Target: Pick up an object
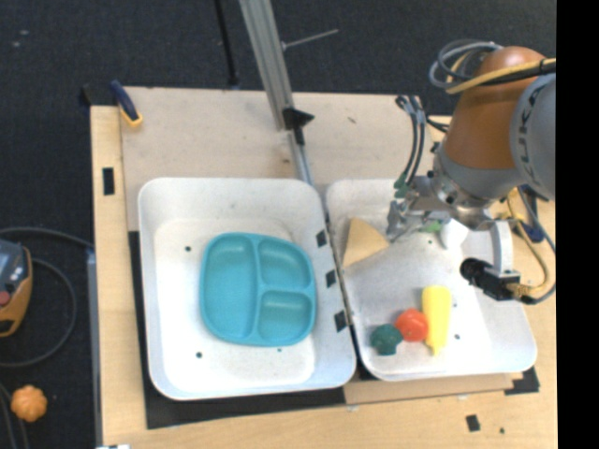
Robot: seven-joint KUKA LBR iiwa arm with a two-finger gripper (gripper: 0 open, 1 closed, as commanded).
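Four small things lie in the right bin (510, 344): a tan wedge (362, 241) against its left wall near the far end, and, toward the near edge, a dark green piece (385, 338), an orange-red round piece (411, 324) and a yellow cylinder (436, 317) set close together in a row, the red one touching or all but touching its neighbours. The left bin (168, 241) carries one thing, a teal divided plate (258, 288) with three compartments, lying flat near its middle. The gripper (410, 215) hangs over the far part of the right bin, just beside the wedge on its right; whether it is open or closed cannot be told from this slant, and nothing is seen held in it. The wedge looks the likeliest target, being nearest. It appears light and probably rigid or foam-like, so weight should be no trouble, but its sloped faces may let it slide out of a pinch, and the bin wall crowds one side. A hold across its thicker end, on two roughly parallel faces, seems safest. The yellow cylinder would suit a grip across its narrow width, though the red piece beside it leaves little room.
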